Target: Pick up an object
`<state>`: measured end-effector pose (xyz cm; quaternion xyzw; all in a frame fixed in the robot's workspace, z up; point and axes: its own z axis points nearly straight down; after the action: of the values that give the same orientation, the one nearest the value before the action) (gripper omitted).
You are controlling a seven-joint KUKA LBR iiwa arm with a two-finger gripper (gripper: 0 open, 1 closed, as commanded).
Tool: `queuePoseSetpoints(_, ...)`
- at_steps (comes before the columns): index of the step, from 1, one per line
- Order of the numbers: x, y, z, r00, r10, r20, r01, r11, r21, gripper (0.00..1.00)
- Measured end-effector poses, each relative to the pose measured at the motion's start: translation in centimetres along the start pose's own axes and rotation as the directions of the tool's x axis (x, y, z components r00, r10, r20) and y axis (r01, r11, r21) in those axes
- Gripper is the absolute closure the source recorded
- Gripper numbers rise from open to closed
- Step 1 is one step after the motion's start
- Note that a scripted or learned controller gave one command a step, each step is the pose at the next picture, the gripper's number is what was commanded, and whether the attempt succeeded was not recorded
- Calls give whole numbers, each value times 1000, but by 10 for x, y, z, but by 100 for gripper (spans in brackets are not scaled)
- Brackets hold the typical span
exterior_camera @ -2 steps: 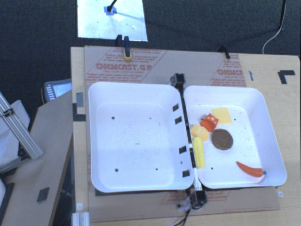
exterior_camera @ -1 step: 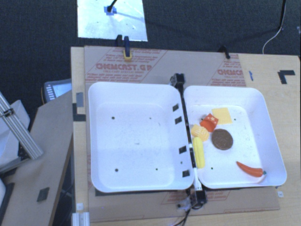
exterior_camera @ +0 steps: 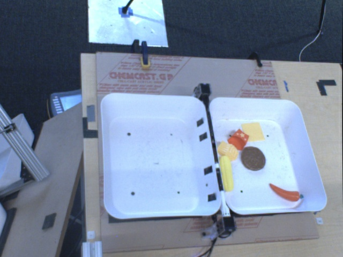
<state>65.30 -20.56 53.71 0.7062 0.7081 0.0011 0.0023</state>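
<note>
1. Sitting side by side on a brown cardboard sheet (exterior_camera: 177,71) with red lettering are two shallow white bins, the left bin (exterior_camera: 107,143) and the right bin (exterior_camera: 300,122), their inner walls touching along a seam set with small black clips (exterior_camera: 203,137).
2. All the loose things that could be picked up lie in the right bin, mostly in its left half.
3. A flat yellow square (exterior_camera: 253,131) lies towards the far side, and a small red piece (exterior_camera: 238,139) is just beside it on the left, touching or nearly so.
4. A ridged orange-yellow lump (exterior_camera: 227,150) lies just in front of the red piece, close to the seam wall.
5. A brown disc (exterior_camera: 253,158) lies flat, just to the right of that lump.
6. A long yellow piece (exterior_camera: 227,173) lies lengthwise along the seam wall, its far end touching the lump.
7. An orange-red pepper (exterior_camera: 285,193) lies well apart from the others, near the front right corner.
8. A yellow clamp (exterior_camera: 145,63) grips the far edge of the cardboard, and beyond it a shiny metal plate (exterior_camera: 127,14) lies on the dark floor.
9. Whether the claw is released or clenched, I cannot tell.
</note>
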Motion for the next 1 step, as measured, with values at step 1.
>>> queuePoseSetpoints(1,-1,-11,2,1000,2,-1,-2,1000,2,100)
